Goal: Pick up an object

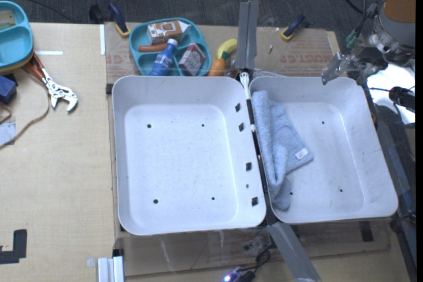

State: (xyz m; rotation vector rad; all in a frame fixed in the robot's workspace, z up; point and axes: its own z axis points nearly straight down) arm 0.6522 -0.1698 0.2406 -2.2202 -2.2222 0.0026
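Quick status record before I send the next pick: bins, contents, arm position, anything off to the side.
left bin: white, shallow, nothing lying in it
right bin: white, holds one object
object: grey-blue towel, crumpled along the right bin's left wall, small white tag showing
arm: at upper right, above the right bin's far right corner
gripper: near that corner's rim, apart from the towel; finger state not readable
behind the bins: teal tray with small items
left bench: wrench

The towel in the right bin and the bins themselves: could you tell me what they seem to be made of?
The towel looks like soft, pale blue-grey terry cloth: it lies in folds and carries a sewn tag. The right bin and left bin appear to be smooth white moulded plastic, faintly glossy, with rounded corners.
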